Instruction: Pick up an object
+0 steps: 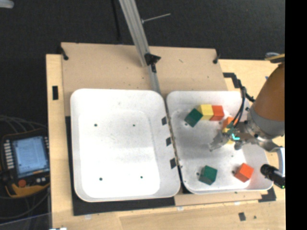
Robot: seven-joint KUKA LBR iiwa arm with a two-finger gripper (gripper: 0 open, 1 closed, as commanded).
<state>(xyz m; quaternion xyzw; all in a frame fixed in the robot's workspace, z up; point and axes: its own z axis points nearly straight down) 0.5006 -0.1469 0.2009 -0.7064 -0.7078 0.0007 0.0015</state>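
Several blocks lie in the right bin (192,143). A green block (193,117), a yellow block (206,111) and an orange block (218,112) sit in a row near its far edge. Another green block (208,174) and an orange-red block (243,172) rest near its front edge. My gripper (221,140) hangs over the middle right of this bin, just below the row of three and above the bare floor between the two groups. A small orange and yellow patch (229,124) shows beside the wrist; I cannot tell what it is.
The left bin (120,143) stands beside the right one, with small clips along the shared edge (169,140). A metal pole (139,32) slants in from the top. The arm (269,104) comes in from the right. A tablet-like screen (29,155) sits off the bench at left.
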